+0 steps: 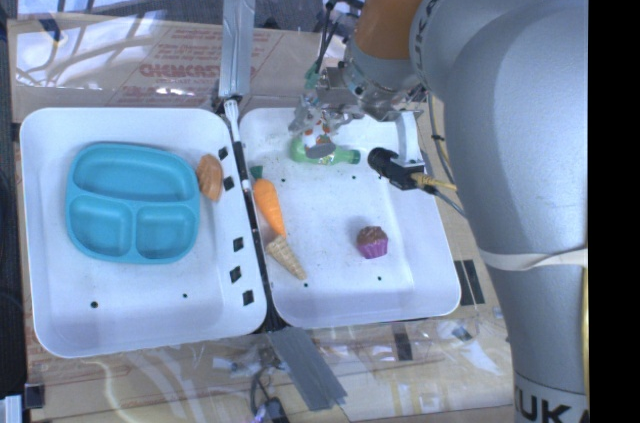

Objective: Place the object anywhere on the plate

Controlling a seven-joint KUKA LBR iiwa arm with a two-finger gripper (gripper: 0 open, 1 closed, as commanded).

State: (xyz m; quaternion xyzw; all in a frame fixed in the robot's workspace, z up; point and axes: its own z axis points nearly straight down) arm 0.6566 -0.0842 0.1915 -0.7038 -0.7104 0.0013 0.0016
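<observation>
**Gripper positioned over green object, right bin**

The gripper (322, 123) sits low at the far edge of the right bin (420, 261), directly over a green object (322, 152). Finger state: cannot tell. The blue plate (132, 203) lies in the left bin (60, 311), a bread roll (210, 177) just beside it. The right bin also holds a carrot (268, 206), a cone (286, 258) and a cupcake (372, 241).
</observation>
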